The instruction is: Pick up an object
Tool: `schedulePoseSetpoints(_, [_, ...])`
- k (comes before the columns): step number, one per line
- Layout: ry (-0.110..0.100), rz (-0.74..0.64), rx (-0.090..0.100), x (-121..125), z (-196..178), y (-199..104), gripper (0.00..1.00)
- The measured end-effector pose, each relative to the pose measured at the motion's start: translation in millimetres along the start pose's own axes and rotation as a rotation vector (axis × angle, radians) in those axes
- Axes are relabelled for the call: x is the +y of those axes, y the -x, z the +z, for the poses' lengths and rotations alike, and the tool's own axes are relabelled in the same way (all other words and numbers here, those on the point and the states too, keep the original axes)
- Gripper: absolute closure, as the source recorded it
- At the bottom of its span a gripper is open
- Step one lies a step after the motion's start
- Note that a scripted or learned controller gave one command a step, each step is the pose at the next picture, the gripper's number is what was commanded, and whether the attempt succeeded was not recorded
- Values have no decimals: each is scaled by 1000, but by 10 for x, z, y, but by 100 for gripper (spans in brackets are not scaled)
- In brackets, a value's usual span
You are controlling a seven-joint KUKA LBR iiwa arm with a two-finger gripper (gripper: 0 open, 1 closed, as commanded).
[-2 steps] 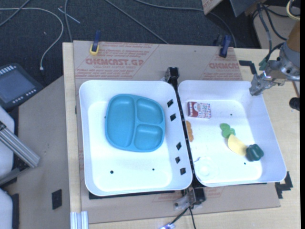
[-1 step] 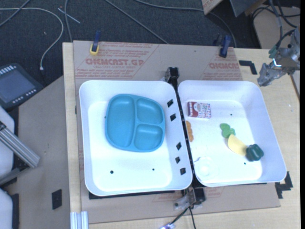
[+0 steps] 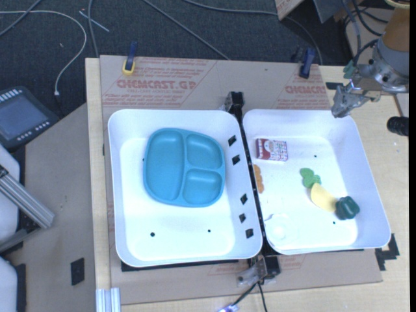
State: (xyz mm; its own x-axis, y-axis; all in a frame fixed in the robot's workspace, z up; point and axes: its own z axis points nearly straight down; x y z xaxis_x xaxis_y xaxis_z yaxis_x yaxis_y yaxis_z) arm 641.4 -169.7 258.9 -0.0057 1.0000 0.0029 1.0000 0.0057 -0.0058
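Approach step: the gripper point(image 3: 342, 106) hung above the right bin's point(image 3: 367, 174) far rim, jaw state indiscernible. Next, it needed descent toward the yellow toy point(image 3: 321, 196).

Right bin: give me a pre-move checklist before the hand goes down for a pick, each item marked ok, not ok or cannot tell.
1. Something to pick lies in the right bin: ok. A small red and white carton lies near its upper left, and a yellow and green toy lies toward its lower right.
2. Carton stands apart from the other things: ok.
3. Hand is over a target: not ok. It hangs at the bin's upper right rim, away from both things.
4. Hand holds nothing already: cannot tell.
5. Blue divided plate is out of the way: ok, it lies in the left bin.
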Motion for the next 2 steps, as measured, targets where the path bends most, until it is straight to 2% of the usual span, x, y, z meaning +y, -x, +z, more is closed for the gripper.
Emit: schedulePoseSetpoints(2, [-2, -1, 0, 94, 355, -1080, 100])
